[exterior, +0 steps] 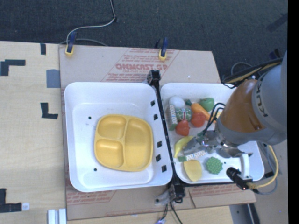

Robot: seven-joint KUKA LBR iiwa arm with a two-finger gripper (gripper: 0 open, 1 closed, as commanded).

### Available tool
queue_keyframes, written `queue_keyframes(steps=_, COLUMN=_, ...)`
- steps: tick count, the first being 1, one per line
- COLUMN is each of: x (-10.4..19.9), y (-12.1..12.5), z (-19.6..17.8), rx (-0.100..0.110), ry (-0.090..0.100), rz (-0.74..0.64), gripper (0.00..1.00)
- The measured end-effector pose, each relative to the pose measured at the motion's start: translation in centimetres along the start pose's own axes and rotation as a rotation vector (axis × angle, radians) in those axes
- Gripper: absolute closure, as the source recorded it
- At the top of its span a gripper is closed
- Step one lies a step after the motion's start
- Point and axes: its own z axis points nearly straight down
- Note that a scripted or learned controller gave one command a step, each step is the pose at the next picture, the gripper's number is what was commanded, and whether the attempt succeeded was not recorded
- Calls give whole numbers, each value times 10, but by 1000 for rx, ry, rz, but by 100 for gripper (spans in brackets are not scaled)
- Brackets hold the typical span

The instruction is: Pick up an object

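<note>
The right bin (pixel 196 86) holds several toy foods. A white bottle (pixel 176 107) lies at its far left, with a red tomato (pixel 182 127) just below it. An orange carrot (pixel 201 110) and a green pepper (pixel 207 102) lie further back. Nearer the front are a yellow banana (pixel 180 145), a pale yellow slice (pixel 193 170) and a green broccoli (pixel 214 164). My gripper (pixel 192 149) reaches in low from the right and sits against the banana's right side, just above the yellow slice. The orange wrist band (pixel 238 108) covers the bin's right half.
The left bin (pixel 79 125) holds a yellow divided plate (pixel 124 142). A black divider strip (pixel 161 125) runs between the two bins. Both bins rest on a cardboard sheet (pixel 135 64) held by two yellow clamps at the back.
</note>
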Motion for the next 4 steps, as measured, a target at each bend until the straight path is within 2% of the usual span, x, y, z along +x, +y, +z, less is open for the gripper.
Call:
queue_keyframes(steps=1, x=17, y=55, z=0, rx=-2, ry=-9, rz=3, gripper=0)
queue_keyframes(steps=2, x=20, y=56, z=-10, rx=1, ry=-1, rz=2, gripper=100)
queue_keyframes(steps=4, x=21, y=55, z=-28, rx=4, ry=1, rz=0, gripper=100)
